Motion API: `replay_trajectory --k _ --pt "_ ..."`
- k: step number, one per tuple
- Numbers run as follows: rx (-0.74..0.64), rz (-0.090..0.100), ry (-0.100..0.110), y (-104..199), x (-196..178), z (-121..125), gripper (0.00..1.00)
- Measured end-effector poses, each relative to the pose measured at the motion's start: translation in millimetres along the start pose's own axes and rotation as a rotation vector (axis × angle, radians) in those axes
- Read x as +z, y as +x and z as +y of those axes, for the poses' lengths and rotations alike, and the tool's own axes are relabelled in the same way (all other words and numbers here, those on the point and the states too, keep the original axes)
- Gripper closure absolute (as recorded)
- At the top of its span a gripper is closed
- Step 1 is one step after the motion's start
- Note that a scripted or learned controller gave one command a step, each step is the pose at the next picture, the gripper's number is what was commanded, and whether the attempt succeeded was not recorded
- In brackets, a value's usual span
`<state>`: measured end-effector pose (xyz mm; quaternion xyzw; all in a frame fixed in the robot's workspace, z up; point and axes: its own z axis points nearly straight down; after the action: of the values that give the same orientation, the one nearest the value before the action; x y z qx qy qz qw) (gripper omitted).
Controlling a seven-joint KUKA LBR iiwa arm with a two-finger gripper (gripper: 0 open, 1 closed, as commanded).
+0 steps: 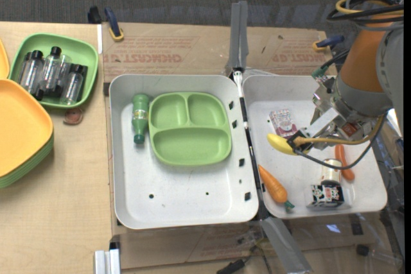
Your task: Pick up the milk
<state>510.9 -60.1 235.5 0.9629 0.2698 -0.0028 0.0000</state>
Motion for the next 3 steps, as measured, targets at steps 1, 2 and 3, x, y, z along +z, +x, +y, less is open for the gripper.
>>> replay_trajectory --k 1,2,3 --pt "0.147 -0.002 0.002 -32.8 1.6 -7.5 1.00" --pt "0.107 -0.001 0.000 12.2 -49.3 21.7 1.00" --pt "0.075 -0.001 0.000 18.3 -53.9 32.3 1.00"
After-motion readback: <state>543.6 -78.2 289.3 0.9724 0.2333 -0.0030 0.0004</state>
